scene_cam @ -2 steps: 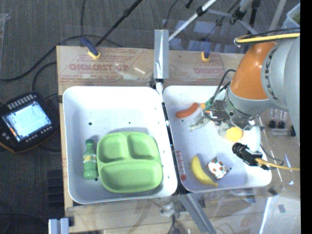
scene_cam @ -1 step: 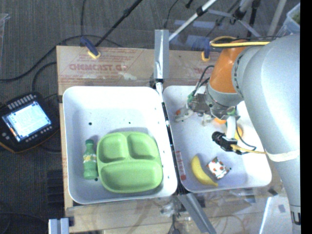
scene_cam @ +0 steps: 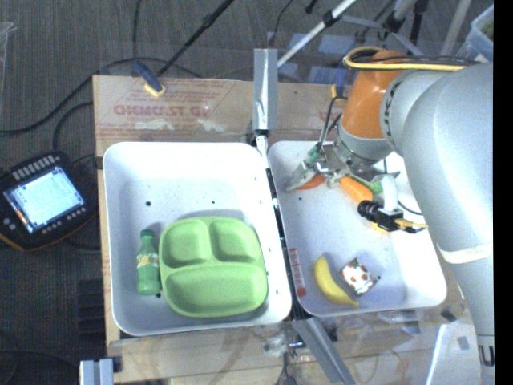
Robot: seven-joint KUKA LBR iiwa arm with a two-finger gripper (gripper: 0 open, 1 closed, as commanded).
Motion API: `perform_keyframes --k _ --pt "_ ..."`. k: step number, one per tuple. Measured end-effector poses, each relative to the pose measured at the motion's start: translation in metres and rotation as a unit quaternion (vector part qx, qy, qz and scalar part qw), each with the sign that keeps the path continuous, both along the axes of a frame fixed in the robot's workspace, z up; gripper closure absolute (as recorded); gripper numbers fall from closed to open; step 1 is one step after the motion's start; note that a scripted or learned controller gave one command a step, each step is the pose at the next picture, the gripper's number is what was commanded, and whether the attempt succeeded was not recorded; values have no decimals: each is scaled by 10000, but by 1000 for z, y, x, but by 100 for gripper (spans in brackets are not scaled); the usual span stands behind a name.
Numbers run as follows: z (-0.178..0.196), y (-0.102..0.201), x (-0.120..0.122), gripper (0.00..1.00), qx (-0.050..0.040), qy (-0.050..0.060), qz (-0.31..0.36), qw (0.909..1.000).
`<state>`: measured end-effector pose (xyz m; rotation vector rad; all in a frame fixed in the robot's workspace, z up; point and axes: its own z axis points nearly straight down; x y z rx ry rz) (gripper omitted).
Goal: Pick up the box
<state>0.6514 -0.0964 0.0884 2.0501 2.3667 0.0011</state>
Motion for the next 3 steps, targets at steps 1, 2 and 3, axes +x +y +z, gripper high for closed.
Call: perform_keyframes --k 1,2,3 --pt "8 1 1 100 -13 2 11 10000" --pt "7 1 1 0 -16 4 12 10000" --pt "92 15 -47 0 22 67 -544 9985"
